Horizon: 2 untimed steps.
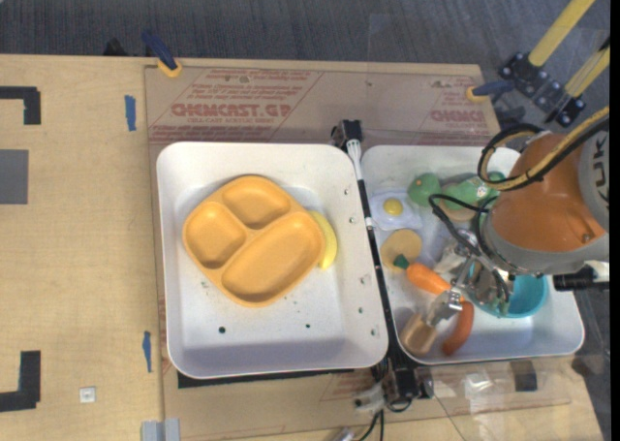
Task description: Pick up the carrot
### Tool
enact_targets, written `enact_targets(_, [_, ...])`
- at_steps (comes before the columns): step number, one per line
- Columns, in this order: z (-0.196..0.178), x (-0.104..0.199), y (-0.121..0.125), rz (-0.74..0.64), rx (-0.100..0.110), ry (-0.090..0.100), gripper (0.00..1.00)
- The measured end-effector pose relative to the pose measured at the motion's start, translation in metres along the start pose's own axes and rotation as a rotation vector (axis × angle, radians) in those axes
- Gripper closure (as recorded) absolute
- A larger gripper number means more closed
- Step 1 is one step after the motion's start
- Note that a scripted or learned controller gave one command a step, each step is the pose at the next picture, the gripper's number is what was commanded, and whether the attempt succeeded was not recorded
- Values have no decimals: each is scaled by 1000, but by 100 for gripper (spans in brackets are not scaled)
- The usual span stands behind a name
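Clutter crowds the carrot (424, 279), which lies in the right bin (557, 342) among toy foods, just left of the gripper (463, 286). Whether its fingers are apart, I cannot tell. A descent could snag the red sausage (459, 330) nearby instead.

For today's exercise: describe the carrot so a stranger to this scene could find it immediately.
Look in the right white bin, beside the bin with the orange divided plate. The carrot lies near that bin's middle, just left of the gripper. It is short, bright orange and tapered, unlike the redder sausage below it.
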<state>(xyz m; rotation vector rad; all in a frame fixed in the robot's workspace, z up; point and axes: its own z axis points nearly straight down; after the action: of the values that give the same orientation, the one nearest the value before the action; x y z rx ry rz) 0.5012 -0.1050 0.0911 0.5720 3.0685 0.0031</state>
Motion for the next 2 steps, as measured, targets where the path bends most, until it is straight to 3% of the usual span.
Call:
enact_targets(1, [0,15,-7,506,4,3,0])
enact_targets(2, [3,-60,25,960,6,5,0])
